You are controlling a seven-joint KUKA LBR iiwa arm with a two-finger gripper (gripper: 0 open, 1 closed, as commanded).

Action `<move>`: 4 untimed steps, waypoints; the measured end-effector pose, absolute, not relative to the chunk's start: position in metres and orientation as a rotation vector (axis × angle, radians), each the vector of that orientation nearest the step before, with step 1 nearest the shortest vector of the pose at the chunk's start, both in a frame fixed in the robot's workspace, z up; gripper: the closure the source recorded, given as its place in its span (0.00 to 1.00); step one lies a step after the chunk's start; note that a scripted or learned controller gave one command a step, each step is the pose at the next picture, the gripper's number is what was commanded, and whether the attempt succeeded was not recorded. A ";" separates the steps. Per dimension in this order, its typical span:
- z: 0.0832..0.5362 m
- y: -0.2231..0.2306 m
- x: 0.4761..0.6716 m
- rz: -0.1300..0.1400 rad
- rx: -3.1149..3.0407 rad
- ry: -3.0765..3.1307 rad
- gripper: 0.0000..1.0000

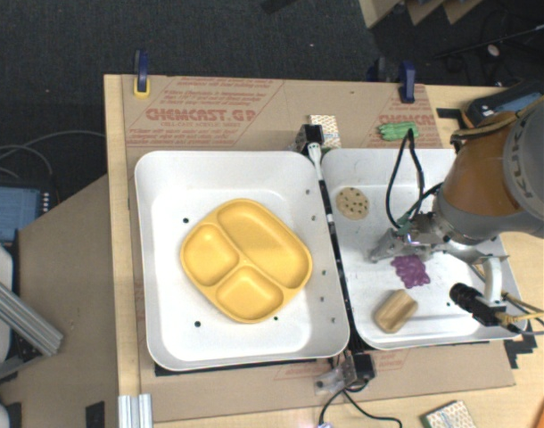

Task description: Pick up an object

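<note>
In the right bin [370,328] lie three objects: a round speckled cookie [351,203] at the back left, a purple bunch of grapes [412,270] in the middle, and a tan bread-like block [394,311] near the front. My gripper [404,242] hangs low over the bin, just behind the grapes and right at their upper edge. The orange-banded wrist [482,185] rises to its right. Nothing can be seen held in the gripper.
The left bin [156,239] holds a yellow three-compartment plate [245,259] at its middle. A black cable [399,181] loops from the wrist over the back of the right bin. A green item [396,132] lies on the bench behind the right bin.
</note>
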State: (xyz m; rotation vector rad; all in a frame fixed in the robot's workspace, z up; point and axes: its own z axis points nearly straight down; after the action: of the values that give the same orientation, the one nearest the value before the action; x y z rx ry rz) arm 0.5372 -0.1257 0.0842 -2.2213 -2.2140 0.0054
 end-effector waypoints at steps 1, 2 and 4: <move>0.085 -0.123 0.592 -0.005 -2.223 -2.228 0.00; 0.084 -0.137 0.552 0.004 -2.221 -2.215 0.00; 0.084 -0.118 0.510 0.007 -2.218 -2.213 0.00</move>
State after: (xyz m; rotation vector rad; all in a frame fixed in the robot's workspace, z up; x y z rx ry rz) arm 0.5098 -0.1179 0.0839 -2.2178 -2.2130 0.0067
